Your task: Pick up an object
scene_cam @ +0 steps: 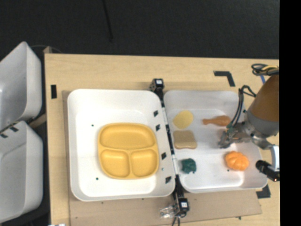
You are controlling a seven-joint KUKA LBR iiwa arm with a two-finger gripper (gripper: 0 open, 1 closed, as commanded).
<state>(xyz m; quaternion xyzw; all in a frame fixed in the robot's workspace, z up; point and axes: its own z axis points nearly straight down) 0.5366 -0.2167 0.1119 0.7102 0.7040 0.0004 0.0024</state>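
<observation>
The right bin (pixel 207 100) holds several items: a pale yellow round piece (pixel 183 119), a tan toast slice (pixel 185 139), a dark green lump (pixel 188 165), an orange drumstick-like piece (pixel 217 121) and an orange pumpkin-like fruit (pixel 236 160). My gripper (pixel 228 139) reaches in from the right and hangs low over the bin's right half, between the drumstick and the orange fruit. I see nothing between its fingers.
The left bin (pixel 80 126) carries a yellow divided plate (pixel 128 149). Clips (pixel 157 84) sit along the seam between the bins. White chairs stand at the far left beyond the bench edge.
</observation>
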